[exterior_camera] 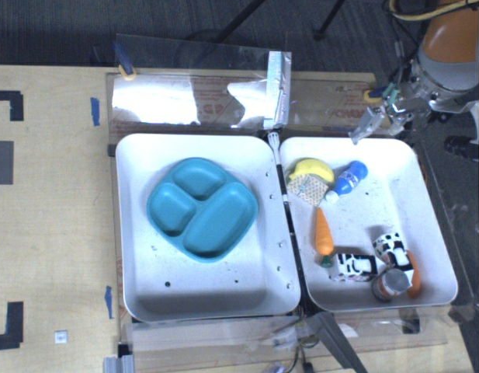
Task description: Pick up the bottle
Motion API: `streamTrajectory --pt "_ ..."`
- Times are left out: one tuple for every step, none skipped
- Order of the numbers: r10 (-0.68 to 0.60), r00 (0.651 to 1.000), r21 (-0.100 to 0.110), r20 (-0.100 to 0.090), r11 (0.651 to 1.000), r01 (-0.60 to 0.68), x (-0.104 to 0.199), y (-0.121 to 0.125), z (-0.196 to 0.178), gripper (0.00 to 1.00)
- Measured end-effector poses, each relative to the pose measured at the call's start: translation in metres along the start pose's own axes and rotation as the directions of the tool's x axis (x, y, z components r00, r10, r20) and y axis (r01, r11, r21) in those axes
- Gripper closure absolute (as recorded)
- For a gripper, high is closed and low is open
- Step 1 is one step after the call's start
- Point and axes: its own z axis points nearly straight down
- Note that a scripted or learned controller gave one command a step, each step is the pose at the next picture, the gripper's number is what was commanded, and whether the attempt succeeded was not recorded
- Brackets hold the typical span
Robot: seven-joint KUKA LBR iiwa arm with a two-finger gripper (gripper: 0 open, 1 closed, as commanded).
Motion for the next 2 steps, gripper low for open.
streamTrajectory --pt "0.0 1.0 0.001 0.0 1.0 0.0 0.0 0.0 0.0 0.0" --pt "-0.212 0.977 0.001 -0.002 0.977 0.212 -0.023 -0.007 0.128 0.0"
